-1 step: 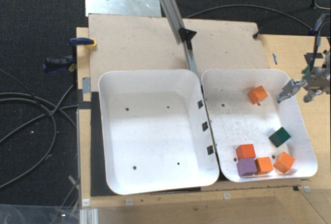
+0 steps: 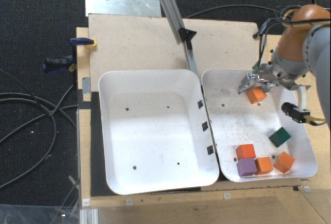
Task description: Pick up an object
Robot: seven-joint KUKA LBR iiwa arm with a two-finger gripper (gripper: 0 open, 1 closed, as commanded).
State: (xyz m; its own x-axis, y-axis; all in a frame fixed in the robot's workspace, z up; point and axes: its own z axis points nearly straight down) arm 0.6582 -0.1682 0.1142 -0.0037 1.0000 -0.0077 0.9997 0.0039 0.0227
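My gripper point(image 2: 254, 86) hangs over the far part of the right bin point(image 2: 227, 130), reaching in from the right. A small orange block point(image 2: 256, 95) sits between its grey fingertips, and the fingers are shut on it. Lower in the same bin lie a dark green block point(image 2: 280, 137), a red-orange block point(image 2: 245, 151), a purple block point(image 2: 246, 167), and two more orange blocks point(image 2: 264, 165) point(image 2: 283, 162) clustered near the front edge.
The left bin point(image 2: 111, 114) stands beside the right one, with a divider ridge point(image 2: 205, 124) between them. A metal pole point(image 2: 170, 5) slants across the back of the bench. A black cable connector point(image 2: 295, 113) dangles by the arm at the right bin's rim.
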